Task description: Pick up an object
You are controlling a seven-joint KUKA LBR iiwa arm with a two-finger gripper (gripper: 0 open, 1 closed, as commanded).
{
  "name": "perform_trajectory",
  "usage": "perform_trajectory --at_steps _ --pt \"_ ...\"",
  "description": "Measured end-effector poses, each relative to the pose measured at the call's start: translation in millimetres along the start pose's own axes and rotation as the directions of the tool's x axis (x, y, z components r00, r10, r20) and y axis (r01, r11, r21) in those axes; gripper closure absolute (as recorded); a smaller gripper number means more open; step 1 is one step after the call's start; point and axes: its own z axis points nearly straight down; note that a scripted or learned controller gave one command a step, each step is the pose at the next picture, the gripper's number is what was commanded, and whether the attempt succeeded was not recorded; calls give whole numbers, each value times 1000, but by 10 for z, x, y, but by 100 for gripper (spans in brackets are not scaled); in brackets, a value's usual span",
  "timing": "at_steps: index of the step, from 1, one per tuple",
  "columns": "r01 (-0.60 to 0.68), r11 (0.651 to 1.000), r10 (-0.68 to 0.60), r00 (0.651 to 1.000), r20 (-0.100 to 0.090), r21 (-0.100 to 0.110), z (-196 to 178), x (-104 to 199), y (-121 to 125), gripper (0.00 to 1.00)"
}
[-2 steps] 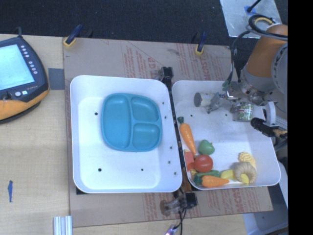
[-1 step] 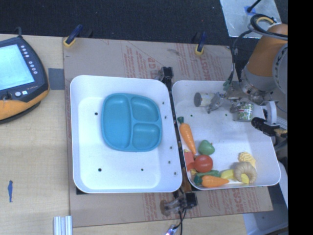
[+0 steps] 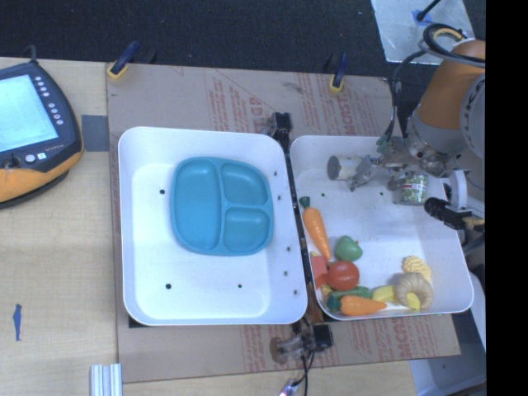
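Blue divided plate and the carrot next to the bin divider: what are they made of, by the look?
Blue divided plate: likely moulded plastic, matte, uniform colour, rounded compartment ridges. Carrot: probably toy plastic, smooth, slightly glossy, flat orange with a green cap; rubber or foam can't be excluded.

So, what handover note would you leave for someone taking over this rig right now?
Gripper: over the upper part of the right bin, nothing visible between its fingers.
Things: toy food along that bin's lower-left side, including a carrot, green pepper, tomato, second carrot and corn. Blue divided plate in the left bin.
Done: no pick yet.
Left: lower onto one object, grasp, lift.
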Motion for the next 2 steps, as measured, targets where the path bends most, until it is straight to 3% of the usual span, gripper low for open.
perform_trajectory --at_steps 2 --pt "-4 1000 4 1000 10 -3 1 28 -11 0"
